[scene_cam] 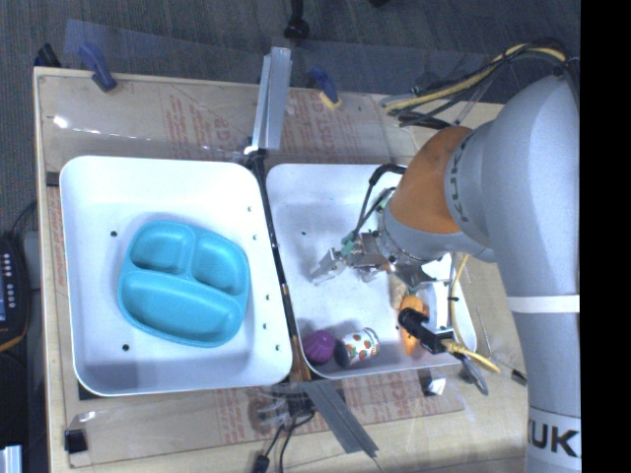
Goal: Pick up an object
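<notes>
My gripper (328, 264) hangs low over the middle of the right bin (306, 200), reaching in from the right. Its metal fingers (319, 269) stand open with nothing between them, above bare bin floor. A purple round object (318, 345) lies at the bin's front edge. Beside it, to the right, a small patterned can (359, 347) lies on its side. Both are well in front of the gripper. A small orange object (412, 314) sits near the bin's front right, partly hidden by the wrist.
The left bin (84, 264) holds a blue divided plate (184, 282) near its centre. A raised rim (274, 264) separates the two bins. The grey arm (523, 195) covers the right bin's right side.
</notes>
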Available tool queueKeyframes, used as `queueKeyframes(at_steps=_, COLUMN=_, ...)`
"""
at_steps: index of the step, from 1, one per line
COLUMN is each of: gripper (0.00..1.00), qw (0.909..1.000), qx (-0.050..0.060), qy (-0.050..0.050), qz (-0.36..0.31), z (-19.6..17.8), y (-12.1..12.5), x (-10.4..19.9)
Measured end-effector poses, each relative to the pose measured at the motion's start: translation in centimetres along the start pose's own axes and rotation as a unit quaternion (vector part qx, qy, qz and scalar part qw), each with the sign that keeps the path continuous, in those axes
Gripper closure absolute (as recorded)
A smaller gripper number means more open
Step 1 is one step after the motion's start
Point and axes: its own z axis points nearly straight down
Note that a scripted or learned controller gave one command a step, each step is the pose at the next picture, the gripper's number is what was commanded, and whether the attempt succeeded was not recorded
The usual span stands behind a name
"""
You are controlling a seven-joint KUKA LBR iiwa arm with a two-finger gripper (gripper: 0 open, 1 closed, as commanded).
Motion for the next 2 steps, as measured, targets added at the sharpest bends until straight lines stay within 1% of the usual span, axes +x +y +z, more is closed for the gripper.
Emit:
queueKeyframes(at_steps=1, gripper=0.0, qw=1.0, qx=0.001, qy=0.0, qz=0.0, z=0.0, y=-7.0, x=3.4)
queueKeyframes(at_steps=2, gripper=0.0, qw=1.0, qx=0.0, qy=0.0, qz=0.001, z=0.0, y=-0.2, x=2.5)
